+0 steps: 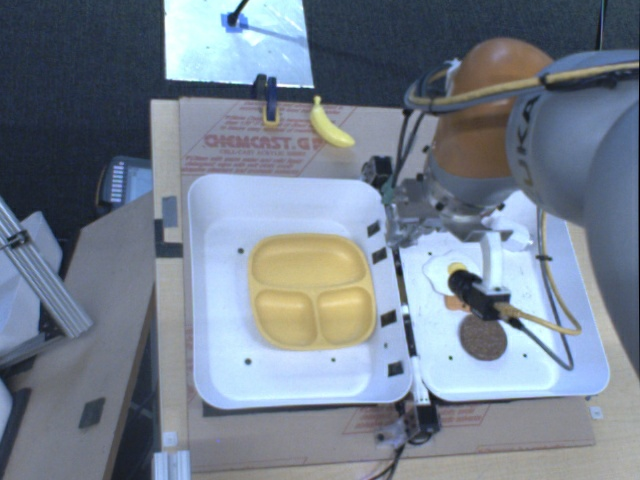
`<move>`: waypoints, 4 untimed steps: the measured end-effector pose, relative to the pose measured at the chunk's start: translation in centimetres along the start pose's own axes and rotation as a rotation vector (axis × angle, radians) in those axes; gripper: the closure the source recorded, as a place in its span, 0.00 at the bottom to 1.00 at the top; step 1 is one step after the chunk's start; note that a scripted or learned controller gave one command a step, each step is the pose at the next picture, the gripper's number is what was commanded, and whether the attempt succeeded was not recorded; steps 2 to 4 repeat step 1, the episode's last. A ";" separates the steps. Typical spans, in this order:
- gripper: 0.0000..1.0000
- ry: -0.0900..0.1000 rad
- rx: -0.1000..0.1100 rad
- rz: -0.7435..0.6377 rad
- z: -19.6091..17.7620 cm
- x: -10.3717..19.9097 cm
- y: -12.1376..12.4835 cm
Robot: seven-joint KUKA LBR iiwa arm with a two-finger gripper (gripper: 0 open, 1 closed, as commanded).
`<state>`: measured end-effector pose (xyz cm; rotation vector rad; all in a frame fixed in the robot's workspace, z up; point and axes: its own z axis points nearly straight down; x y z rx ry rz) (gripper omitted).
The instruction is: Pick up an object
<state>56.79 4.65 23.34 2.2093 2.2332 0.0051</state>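
Note:
A yellow divided plate [305, 290] lies in the middle of the left bin [215, 268]. In the right bin [570, 348] a white fried-egg toy with a yellow yolk [440, 273] lies near the bin's left side, and a round brown cookie [483, 340] sits in front of it. My gripper [402, 226] hangs low over the back left corner of the right bin, close to the divide between the bins and just behind the egg. The arm's wrist hides much of that bin's back half.
A yellow banana [330, 126] lies on the cardboard behind the left bin, beside a yellow clamp [268, 103]. A grey device [122, 180] rests on the bench at the left.

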 end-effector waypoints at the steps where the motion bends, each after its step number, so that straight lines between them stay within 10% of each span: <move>1: 1.00 0.000 -0.001 0.002 -0.2 4.5 1.5; 4: 1.00 0.000 -0.001 0.002 -0.2 4.5 1.5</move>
